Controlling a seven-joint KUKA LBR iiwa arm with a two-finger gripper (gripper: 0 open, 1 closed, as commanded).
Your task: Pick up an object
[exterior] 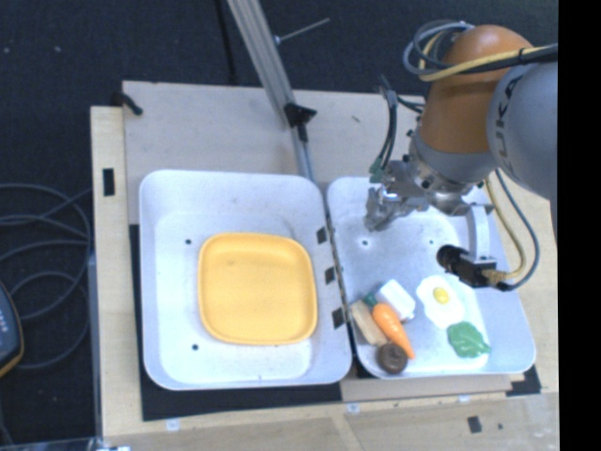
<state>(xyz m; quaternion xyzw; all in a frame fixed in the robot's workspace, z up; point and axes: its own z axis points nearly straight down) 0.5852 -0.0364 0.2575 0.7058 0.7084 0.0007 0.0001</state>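
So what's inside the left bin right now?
The left bin holds one yellow plate, lying flat near its middle. Nothing sits on the plate. Whatever bin floor lies beneath it is covered.

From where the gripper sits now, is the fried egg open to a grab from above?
Probably yes. The fried egg lies flat in the right bin, nothing on top of it, and the gripper hangs over bare floor nearby. The green piece beside it sits close, though.

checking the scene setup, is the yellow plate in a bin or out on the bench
In. The yellow plate lies flat on the floor of the left bin, with the bin's white rim showing on all sides of it.
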